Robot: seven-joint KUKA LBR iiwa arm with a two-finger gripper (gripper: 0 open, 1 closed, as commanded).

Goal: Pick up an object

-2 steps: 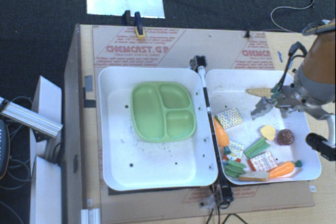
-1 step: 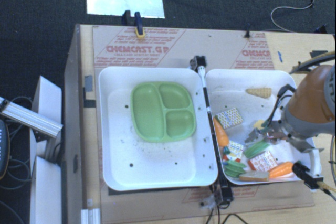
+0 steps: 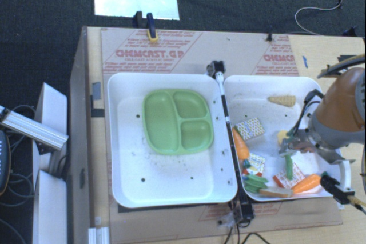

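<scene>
My claw hangs low in the right bin, amid crowded toys: carrot, patterned block, bread slice. A green stick lies just below my claw, pointing up-down the view. I cannot tell how my claw stands. The green divided plate sits in the left bin.

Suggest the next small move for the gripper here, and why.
Probably lower straight down. The gripper hangs over the right bin, just above the green stick, with a carrot close beside it. Nothing shows between the fingers, so a short descent onto the stick seems the likeliest way to a grasp.
</scene>
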